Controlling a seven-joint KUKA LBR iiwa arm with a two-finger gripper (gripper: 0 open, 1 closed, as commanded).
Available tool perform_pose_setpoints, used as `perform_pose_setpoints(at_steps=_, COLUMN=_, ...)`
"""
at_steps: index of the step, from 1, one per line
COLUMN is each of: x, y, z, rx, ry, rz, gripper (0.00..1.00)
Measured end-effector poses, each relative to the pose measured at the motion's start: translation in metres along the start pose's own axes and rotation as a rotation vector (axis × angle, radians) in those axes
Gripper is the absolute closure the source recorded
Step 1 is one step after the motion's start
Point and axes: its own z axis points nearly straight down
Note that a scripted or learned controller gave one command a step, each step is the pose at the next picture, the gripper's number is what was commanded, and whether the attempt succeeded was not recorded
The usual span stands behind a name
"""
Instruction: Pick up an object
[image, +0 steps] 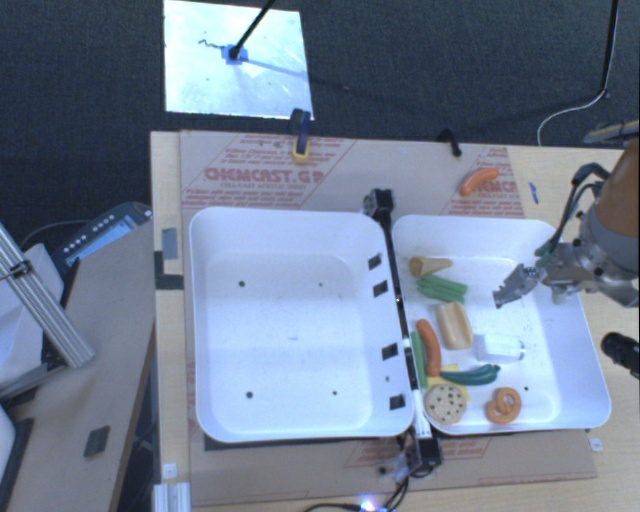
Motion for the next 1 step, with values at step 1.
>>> perform_pose_setpoints(at_steps=1, x=-0.0352, y=-0.0048, z=0.1644, rx=0.007, ry=0.001, rz=0.006, gripper=0.00)
